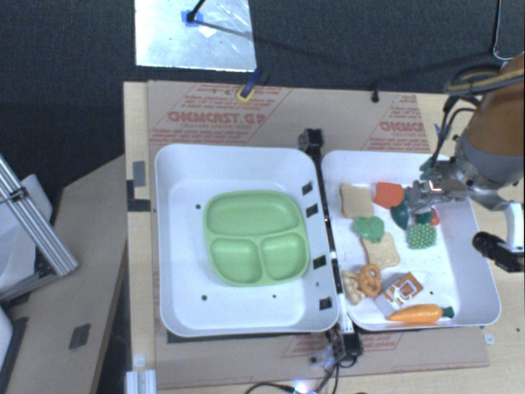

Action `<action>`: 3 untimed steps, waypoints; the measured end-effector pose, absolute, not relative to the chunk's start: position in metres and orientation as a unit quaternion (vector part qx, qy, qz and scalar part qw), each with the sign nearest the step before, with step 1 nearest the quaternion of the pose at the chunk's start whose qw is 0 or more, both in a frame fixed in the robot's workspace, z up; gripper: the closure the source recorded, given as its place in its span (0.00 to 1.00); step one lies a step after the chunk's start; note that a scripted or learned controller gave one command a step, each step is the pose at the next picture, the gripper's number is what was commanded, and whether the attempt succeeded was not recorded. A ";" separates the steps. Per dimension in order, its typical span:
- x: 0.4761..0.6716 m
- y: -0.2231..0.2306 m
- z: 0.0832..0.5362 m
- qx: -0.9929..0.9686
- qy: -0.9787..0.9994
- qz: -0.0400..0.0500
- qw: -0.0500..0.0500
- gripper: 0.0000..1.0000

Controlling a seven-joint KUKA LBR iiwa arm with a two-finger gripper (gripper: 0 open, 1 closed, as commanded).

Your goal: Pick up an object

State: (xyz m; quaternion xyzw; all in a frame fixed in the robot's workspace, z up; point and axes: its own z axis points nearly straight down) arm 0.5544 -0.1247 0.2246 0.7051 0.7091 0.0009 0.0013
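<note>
Item: my gripper [420, 199], low in the right bin [484, 294]; finger state unreadable. Target: teal piece [399, 216] touching grapes [422, 235] and an orange block [389, 194]. Risk: crowding, so a glancing or double grab.

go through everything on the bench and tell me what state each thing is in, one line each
Green divided plate: upright in the left bin, compartments bare.
Carrot: lying flat at the right bin's front edge.
Pretzel: flat, touching the pieces beside it.
Bread slice: lying flat.
Green grapes: resting below the tool.
Tool: low over the right bin, grip unclear.
</note>
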 end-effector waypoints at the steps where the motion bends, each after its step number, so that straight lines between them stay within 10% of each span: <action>1: 0.566 -0.069 0.215 0.704 0.711 0.001 0.000 1.00; 3: 0.583 0.036 0.227 0.704 0.711 0.002 0.001 1.00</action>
